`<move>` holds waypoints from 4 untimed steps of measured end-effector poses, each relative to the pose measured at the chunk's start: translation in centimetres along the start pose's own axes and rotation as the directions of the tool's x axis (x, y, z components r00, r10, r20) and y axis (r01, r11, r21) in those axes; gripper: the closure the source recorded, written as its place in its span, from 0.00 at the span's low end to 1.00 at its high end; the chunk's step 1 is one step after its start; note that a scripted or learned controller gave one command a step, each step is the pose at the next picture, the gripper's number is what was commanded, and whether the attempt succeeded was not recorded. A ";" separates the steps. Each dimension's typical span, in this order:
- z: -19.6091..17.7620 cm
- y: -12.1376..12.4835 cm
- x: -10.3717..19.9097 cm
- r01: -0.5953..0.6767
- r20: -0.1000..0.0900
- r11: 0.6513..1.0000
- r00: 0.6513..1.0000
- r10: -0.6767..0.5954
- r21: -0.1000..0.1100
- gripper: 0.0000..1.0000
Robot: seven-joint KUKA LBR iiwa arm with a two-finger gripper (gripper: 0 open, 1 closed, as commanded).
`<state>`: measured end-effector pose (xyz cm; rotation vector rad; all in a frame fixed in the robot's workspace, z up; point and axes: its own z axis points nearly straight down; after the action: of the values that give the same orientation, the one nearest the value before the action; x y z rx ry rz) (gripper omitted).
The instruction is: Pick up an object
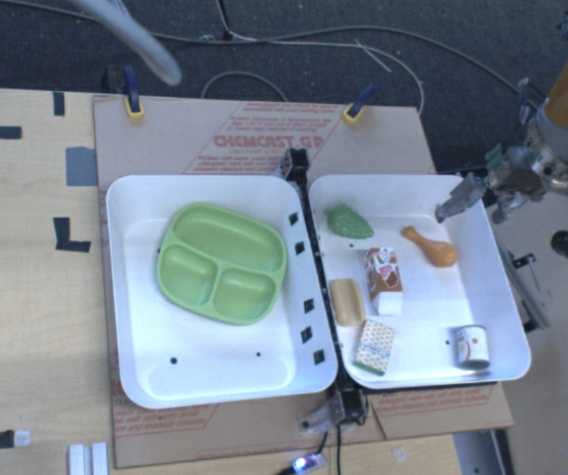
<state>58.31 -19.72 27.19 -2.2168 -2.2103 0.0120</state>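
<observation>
Left bin: green tray. Right bin: green lump, drumstick, carton, tan block, patterned packet, can (labels unreadable). Cardboard under bins reads "CHEMCAST GP". End effector at right bin's upper right rim, grip state indiscernible.

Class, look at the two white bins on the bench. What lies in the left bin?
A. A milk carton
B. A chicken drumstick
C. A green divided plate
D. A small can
C. The green divided plate is the one thing lying in the left bin, while the small can, the drumstick and the carton all lie in the right bin.
</observation>
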 end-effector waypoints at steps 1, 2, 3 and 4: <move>-0.7 0.2 0.1 0.004 0.003 1.000 1.000 -0.004 -0.012 0.00; 5.7 0.6 0.1 0.004 0.003 1.000 1.000 -0.004 -0.007 0.00; 12.1 0.5 -0.2 0.004 0.003 1.000 1.000 -0.004 -0.006 0.00; 16.7 0.5 -0.8 0.003 0.004 1.000 1.000 -0.003 -0.008 0.00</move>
<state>58.58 -20.50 10.48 -2.2190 -2.2202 0.0072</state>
